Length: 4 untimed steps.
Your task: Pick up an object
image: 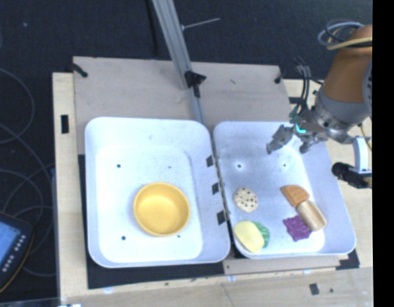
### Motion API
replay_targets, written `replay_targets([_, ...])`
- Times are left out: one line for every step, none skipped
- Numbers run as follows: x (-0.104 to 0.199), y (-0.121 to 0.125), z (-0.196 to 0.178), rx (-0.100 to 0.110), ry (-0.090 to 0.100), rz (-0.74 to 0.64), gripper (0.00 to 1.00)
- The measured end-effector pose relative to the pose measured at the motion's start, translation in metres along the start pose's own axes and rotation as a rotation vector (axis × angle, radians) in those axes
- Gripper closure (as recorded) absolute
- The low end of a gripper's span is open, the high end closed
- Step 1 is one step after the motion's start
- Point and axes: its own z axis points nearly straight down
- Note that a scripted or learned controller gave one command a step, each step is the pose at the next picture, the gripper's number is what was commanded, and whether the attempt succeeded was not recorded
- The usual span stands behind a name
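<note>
My gripper [291, 143] hangs over the far part of the right bin [261, 139], its two fingers spread open with nothing between them. Below it, toward the bin's near side, lie a chocolate-chip cookie [245, 200], an orange and tan bread-like piece [302, 206], a purple grape bunch [297, 228] and a yellow-green round piece [251, 236]. All of these rest on the bin floor, apart from the gripper. A yellow bowl [161, 208] sits in the left bin [107, 146].
A metal pole [174, 40] slants up from the bench's back between the two bins. The arm's orange band [348, 69] stands at the right edge. Black clips line the divider between the bins [216, 187].
</note>
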Motion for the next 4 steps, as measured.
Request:
replay_targets([0.004, -0.009, 0.049, 0.006, -0.002, 0.004, 0.00])
replay_targets([0.005, -0.003, 0.094, 0.005, -0.002, 0.003, 0.00])
replay_targets([0.003, -0.003, 0.115, 0.003, -0.003, 0.006, 0.00])
replay_targets([0.003, -0.002, 0.103, -0.002, -0.002, 0.009, 1.00])
